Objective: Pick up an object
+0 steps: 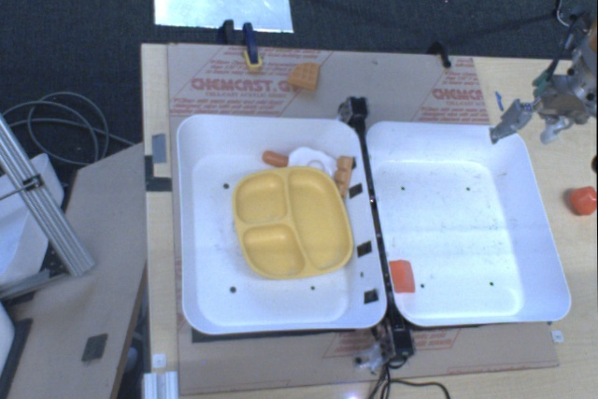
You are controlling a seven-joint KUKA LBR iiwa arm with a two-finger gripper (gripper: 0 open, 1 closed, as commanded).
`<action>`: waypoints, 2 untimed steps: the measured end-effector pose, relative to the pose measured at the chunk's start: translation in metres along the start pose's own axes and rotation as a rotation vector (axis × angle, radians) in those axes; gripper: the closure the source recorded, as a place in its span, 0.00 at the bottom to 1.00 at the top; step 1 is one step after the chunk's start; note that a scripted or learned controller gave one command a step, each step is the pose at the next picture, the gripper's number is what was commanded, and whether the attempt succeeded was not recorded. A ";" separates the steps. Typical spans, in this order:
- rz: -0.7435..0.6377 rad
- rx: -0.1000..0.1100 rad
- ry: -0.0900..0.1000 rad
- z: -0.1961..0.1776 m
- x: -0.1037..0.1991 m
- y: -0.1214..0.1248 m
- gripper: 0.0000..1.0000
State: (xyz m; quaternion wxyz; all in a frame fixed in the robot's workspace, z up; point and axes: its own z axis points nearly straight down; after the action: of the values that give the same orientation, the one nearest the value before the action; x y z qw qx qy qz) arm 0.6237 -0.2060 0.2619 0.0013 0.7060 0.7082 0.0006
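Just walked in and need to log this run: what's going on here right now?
A robot arm reaches in from the right; its gripper is open and holding nothing, hanging over the far right corner of the right bin. That bin holds an orange block near its left wall. The left bin holds a yellow divided tray, a small orange sausage-like piece, a white item and a tan piece. Nothing has been picked up yet.
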 end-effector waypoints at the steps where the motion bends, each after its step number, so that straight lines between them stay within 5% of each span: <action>1: 0.003 -0.017 -0.006 -0.154 0.000 -0.060 0.00; 2: 0.001 -0.001 -0.001 -0.143 0.002 -0.059 0.00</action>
State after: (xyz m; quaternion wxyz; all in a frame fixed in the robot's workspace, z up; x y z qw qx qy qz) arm 0.5645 -0.2044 0.4051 0.0021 0.7062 0.7080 0.0007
